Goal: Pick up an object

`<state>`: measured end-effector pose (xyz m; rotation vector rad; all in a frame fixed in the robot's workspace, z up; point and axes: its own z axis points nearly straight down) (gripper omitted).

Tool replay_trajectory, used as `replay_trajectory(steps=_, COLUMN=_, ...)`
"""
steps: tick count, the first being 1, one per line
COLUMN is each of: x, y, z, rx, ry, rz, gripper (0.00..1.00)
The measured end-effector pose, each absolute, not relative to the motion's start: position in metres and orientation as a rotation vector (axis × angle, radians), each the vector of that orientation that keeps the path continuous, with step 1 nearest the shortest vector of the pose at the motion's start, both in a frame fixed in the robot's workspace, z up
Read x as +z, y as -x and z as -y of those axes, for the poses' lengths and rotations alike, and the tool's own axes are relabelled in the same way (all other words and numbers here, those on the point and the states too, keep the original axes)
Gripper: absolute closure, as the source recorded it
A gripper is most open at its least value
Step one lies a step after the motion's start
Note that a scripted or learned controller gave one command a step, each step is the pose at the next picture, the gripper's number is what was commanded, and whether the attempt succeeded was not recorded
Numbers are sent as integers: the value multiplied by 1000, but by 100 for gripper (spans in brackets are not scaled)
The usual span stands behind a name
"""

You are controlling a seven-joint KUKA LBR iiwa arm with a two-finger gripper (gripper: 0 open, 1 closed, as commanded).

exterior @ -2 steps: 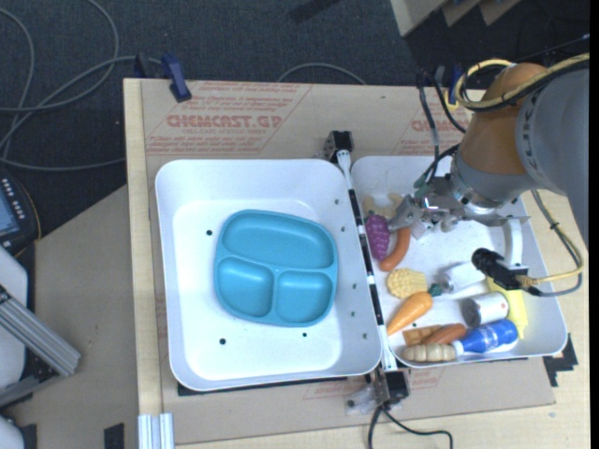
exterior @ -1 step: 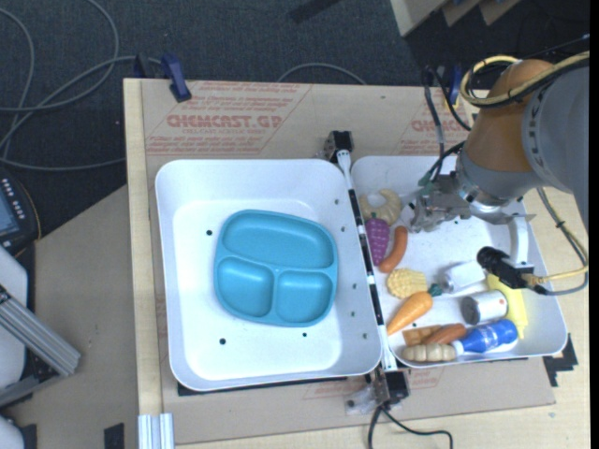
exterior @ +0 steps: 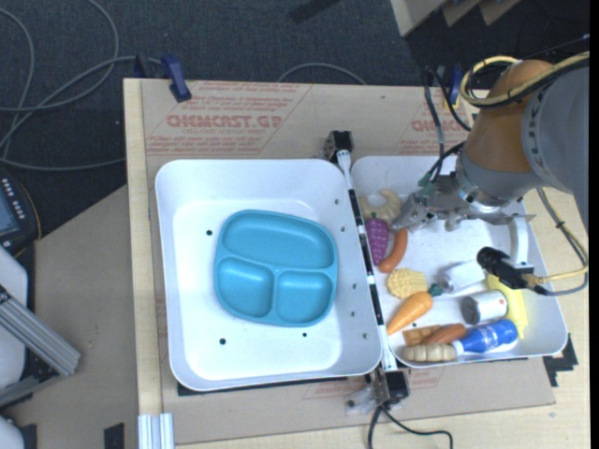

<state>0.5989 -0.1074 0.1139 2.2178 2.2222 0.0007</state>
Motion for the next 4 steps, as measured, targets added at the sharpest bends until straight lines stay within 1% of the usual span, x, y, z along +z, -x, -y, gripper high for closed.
replay_trajectory(steps=1, x=90, y=-659, z=100, rx=-53, ry=-2261, rz=-2234, gripper=0)
replay_trajectory(steps=2, x=84, y=-598, z=104, rx=-6, ry=-2230, rz=-2222, gripper=0)
replay_trajectory(steps=3, x=84, y=-550, z=101, rx=-4, ry=-2228, rz=-2223, gripper=0)
replay_trajectory(steps=4, x=95, y=-553, z=101, rx=1, ry=-2222, rz=-2220, gripper=100)
